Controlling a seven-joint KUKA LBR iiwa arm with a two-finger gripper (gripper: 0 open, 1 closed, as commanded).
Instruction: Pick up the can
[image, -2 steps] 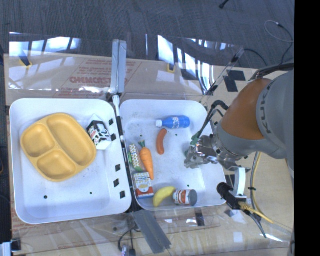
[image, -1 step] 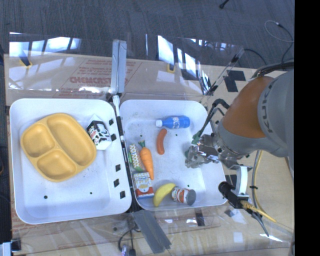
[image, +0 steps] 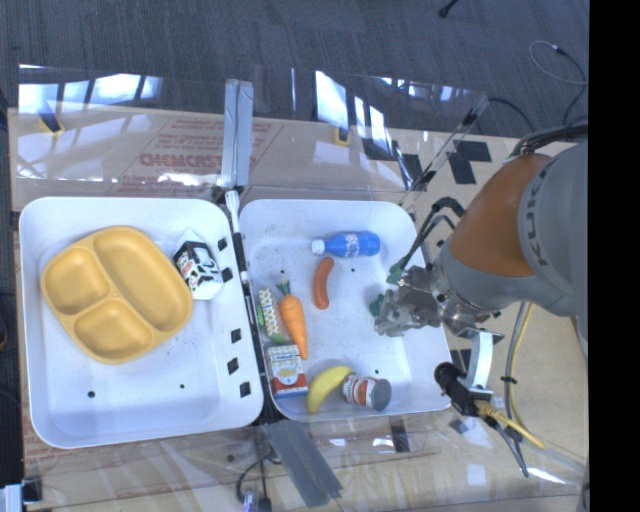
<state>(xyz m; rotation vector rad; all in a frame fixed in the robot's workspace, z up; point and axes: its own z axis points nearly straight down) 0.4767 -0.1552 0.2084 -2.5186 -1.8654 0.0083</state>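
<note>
The can (image: 366, 391) lies on its side near the front edge of the right bin (image: 330, 215), touching the banana (image: 327, 387), so a grasp must avoid the fruit. The pincer (image: 397, 312) hangs beyond it by the bin's right side; I cannot tell how far open it is, and nothing is visibly held.

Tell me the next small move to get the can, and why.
Probably shift the gripper toward the bin's near edge, over the can. The can lies on its side beside the banana, and the gripper sits apart from it, farther up the right bin.
</note>
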